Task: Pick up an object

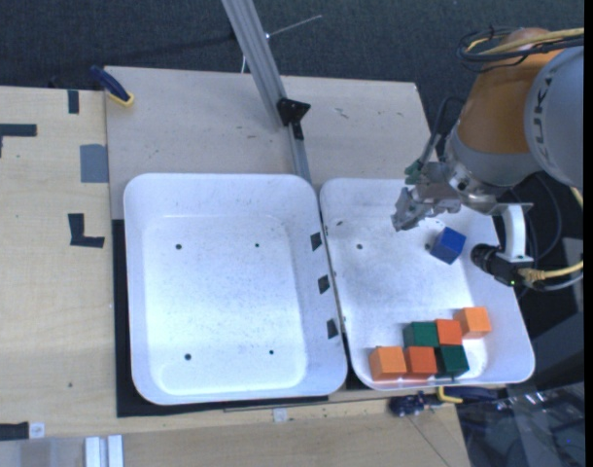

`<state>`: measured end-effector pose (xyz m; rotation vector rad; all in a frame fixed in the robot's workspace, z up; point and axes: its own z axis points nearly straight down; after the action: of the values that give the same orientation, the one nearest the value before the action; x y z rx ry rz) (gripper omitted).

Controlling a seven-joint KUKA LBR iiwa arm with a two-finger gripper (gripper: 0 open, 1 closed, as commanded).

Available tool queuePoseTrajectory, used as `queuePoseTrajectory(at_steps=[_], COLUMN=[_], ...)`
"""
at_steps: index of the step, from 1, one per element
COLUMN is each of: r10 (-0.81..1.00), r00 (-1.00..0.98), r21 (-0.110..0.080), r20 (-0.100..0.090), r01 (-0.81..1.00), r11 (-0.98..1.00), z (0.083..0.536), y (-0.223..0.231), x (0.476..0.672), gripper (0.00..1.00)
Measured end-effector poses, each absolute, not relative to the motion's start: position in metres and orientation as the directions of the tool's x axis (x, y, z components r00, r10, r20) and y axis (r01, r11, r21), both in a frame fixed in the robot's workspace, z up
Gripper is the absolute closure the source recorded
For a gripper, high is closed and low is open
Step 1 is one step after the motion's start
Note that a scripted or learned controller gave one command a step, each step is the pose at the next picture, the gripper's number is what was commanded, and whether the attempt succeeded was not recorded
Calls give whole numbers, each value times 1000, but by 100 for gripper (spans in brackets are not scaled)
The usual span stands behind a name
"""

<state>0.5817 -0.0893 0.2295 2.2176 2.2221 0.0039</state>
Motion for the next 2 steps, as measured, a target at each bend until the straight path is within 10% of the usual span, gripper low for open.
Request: queuePoseTrajectory(at_steps=[2], r10=[1000], r00=[-6], r21=[-2], r20=[0], r01=[1000], r11=[6], z=[225], y=[17], x=[606], gripper=[100])
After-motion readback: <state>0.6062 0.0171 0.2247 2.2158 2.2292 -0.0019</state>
